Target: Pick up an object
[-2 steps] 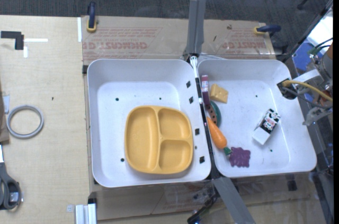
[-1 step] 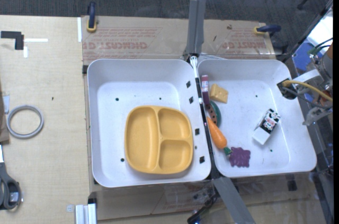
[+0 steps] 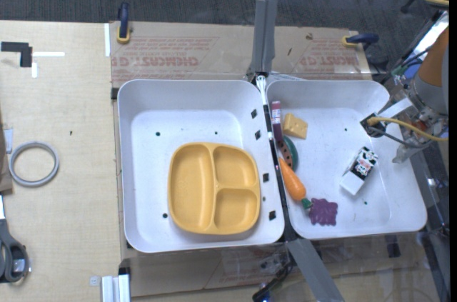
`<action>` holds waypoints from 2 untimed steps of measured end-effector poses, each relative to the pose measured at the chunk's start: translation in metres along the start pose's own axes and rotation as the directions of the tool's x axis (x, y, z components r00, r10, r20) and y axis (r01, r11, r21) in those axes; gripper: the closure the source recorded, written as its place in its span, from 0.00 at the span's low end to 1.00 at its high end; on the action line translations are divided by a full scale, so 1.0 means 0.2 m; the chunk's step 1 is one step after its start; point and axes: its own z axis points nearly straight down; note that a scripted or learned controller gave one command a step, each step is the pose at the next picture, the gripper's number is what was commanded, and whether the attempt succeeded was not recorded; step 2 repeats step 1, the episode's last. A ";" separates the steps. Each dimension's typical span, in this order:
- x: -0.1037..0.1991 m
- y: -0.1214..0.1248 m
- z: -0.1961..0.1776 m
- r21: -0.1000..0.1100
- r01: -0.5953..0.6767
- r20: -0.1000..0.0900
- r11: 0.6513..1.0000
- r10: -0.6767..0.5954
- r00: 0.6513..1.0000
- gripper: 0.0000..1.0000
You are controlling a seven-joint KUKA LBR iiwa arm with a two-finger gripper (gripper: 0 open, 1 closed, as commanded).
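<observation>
You see the gripper [image 3: 408,143] over the right rim of the shallow white plastic bin on the view's right [image 3: 328,104], reaching in from that side. You cannot tell whether its jaws are apart or together, and nothing shows between them.

Nearest to it, lying on the bin floor and apart from it, is a small white carton with a black-and-white print [image 3: 360,168]. Along the left wall of this bin you find an orange toy carrot [image 3: 291,180], set at a slant, with a dark green piece [image 3: 289,151] partly hidden behind its upper end. A purple bunch of toy grapes [image 3: 323,211] lies just beside the carrot's lower tip. A yellow wedge of toy cheese [image 3: 294,126] sits higher up, near a slim tube with a magenta cap [image 3: 275,115] that lies against the divider.

The shallow white plastic bin on the view's left [image 3: 186,111] holds a yellow three-compartment plastic plate [image 3: 214,188], lying flat.
</observation>
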 end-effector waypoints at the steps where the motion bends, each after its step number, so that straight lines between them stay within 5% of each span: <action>1: -0.04 -0.01 -0.12 0.000 -0.150 -0.001 0.989 0.150 0.989 0.00; 2: -0.04 -0.01 -0.12 0.000 -0.150 -0.001 0.989 0.150 0.989 0.00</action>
